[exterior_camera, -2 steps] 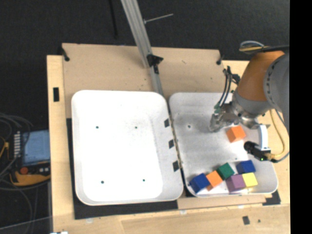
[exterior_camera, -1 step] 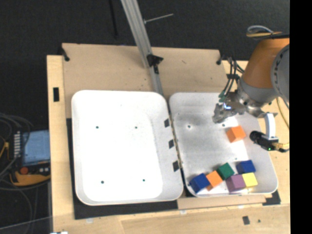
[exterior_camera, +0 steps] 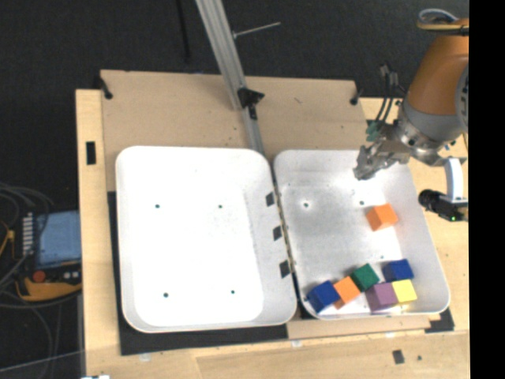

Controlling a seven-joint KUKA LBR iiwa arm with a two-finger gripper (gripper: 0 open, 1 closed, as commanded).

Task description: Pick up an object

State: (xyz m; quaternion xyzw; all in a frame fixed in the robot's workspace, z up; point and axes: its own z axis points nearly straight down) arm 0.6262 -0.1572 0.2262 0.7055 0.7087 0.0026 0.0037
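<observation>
The right bin [exterior_camera: 331, 204] holds several small blocks. An orange block [exterior_camera: 382, 216] lies alone near its right side. Along the front edge sit a blue block [exterior_camera: 323, 294], an orange block [exterior_camera: 346, 289], a green block [exterior_camera: 364, 277], a purple block [exterior_camera: 381, 295], a yellow block [exterior_camera: 405, 291] and another blue block [exterior_camera: 398, 271]. My gripper [exterior_camera: 367, 166] hangs over the bin's far right corner, up and left of the lone orange block, with nothing seen between its fingers.
The left bin [exterior_camera: 197, 235] lies beside the right one. A slanted metal pole [exterior_camera: 225, 50] rises behind the bins. Cables and a blue device [exterior_camera: 55, 239] lie off the bench at the left.
</observation>
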